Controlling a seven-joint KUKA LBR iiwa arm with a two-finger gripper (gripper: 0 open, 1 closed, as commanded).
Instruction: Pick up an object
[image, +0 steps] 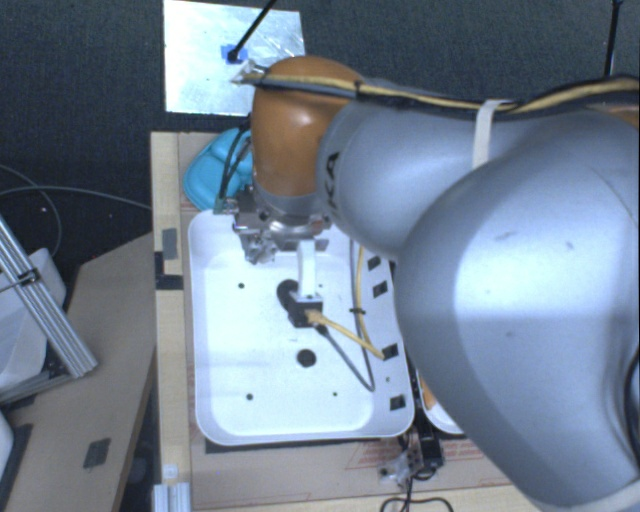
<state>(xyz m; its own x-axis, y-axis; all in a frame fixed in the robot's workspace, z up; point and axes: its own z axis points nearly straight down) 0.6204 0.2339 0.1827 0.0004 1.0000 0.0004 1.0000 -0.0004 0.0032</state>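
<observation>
arm (520, 300), grey and bulky, covers the right half of the view and reaches left over the bench (172, 360). its orange band (290, 130) sits just above the wrist, over the far edge of the left bin (230, 410). the bench is pale tan, with dark floor beyond its left side. the left bin is white and shallow, with rounded corners and a few small dark holes dotted over its floor. a pale sliver of the right bin (440, 415) peeks out from under the arm near the lower edge of the view.

a foil sheet (200, 60), silver and crinkled, lies beyond the far end of the bench with a small blue scrap on it. a metal rail (45, 310) leans at the left, off the bench.

the blue thing (210, 175), light blue and rounded, sits at the far left corner of the left bin, just left of the orange band and partly hidden by the arm. whether it lies inside the bin or on its rim i cannot tell.

the gripper (262, 245) hangs low over the far part of the left bin, near the blue thing but apart from it. whether its jaws are open or closed i cannot tell.

a black disc (306, 358), small and round, lies on the bin floor near the middle, on the camera's side of the gripper and apart from it.
</observation>
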